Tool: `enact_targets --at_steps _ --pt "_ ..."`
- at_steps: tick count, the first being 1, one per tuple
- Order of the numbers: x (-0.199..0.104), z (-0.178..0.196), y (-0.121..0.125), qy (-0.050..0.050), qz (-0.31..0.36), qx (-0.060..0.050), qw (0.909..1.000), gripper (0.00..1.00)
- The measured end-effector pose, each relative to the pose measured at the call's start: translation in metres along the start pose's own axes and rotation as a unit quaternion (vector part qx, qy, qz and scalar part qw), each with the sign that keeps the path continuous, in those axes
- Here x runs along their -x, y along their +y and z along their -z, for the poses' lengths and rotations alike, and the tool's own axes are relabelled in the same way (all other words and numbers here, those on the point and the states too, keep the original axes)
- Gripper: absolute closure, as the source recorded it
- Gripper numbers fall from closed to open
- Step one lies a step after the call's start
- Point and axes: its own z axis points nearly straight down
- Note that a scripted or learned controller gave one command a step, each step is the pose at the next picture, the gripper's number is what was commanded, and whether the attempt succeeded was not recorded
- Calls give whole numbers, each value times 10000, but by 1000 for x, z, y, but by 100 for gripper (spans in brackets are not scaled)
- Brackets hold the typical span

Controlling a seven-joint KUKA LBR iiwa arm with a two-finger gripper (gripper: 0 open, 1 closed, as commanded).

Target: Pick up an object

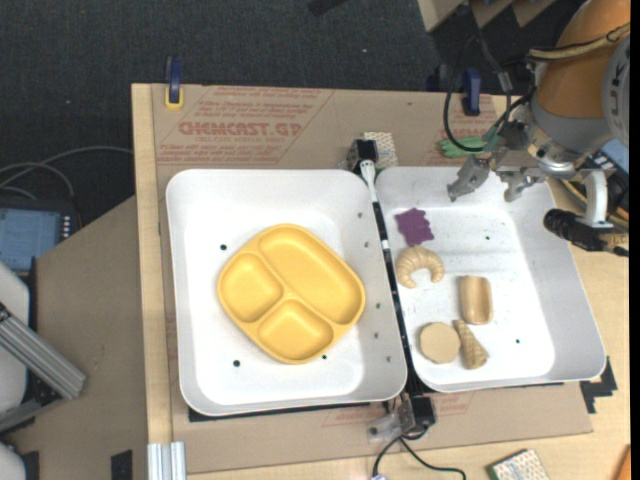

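The end effector [492, 181] hangs with fingers spread wide, holding nothing, at 12 o'clock of the right bin [545, 298]; the arm [585, 63] is cut off.

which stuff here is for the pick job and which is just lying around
For the job: gripper, open above the right bin; purple piece, croissant, bread roll, round cookie, cone.

Lying about: yellow divided plate in the left bin; blue clamps.
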Motion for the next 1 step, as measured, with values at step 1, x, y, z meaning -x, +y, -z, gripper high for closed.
enact_targets --at_steps 1 --pt "9 -113 -21 7 -10 -43 10000 0"
